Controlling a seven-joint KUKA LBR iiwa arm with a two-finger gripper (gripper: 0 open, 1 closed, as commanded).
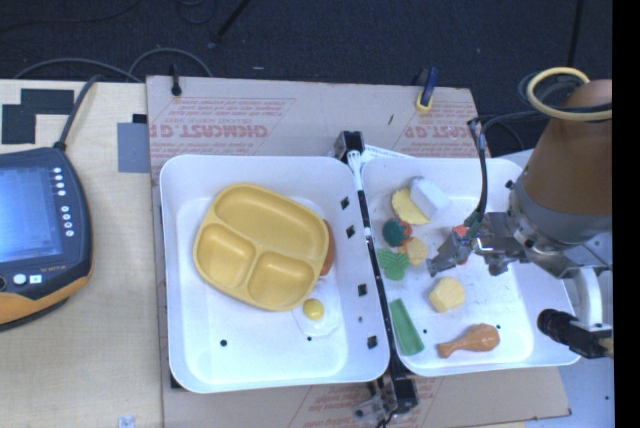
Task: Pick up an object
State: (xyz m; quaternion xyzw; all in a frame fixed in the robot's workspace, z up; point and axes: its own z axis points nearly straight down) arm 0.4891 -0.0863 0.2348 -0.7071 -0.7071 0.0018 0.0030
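We log the end effector [450, 254] low over the right bin [520, 341], reaching in from the right. Its dark tips sit just above a pale yellow chunk [447, 294] and just right of a green leafy toy [394, 263]. Whether its tips are spread or closed we cannot tell at this slant; we see nothing between them.

Progress, as we judge it: approach made, no grasp yet. Closing on an object and lifting it clear are left.

Likeliest target is the yellow chunk, lying near the bin's middle, apart from its neighbours. It is blocky, with no clear long axis.

Other candidates in the same bin:
- green stick [405, 327], long axis running from upper left to lower right, beside the dividing wall
- drumstick-shaped toy [468, 341], long axis near horizontal, narrow end to the left
- white block [429, 195] and yellow piece [408, 208], touching, toward the far side

Left bin [190, 336]: yellow divided plate [260, 246], small yellow item [313, 309] near it.
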